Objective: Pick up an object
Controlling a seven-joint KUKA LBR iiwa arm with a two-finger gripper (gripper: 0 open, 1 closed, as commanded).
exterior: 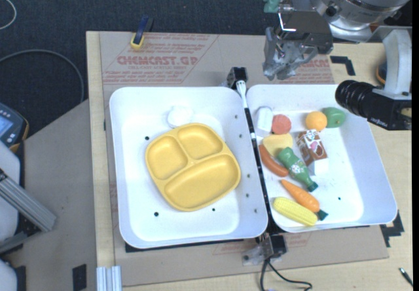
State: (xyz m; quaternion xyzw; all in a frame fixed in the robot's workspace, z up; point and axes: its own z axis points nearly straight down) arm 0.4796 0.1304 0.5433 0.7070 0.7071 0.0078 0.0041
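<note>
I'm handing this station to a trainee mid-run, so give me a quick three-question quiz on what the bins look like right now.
1. True or false: the yellow plastic divided plate lies in the left white bin.
2. Which toy lies nearest the front rim of the right white bin? A) yellow plastic corn cob B) round orange fruit C) green plastic bottle
3. Fill in: the gripper hangs above the ____ rim of the right bin, with no toy seen between its jaws.

Key: 1 true; 2 A; 3 back.
</note>
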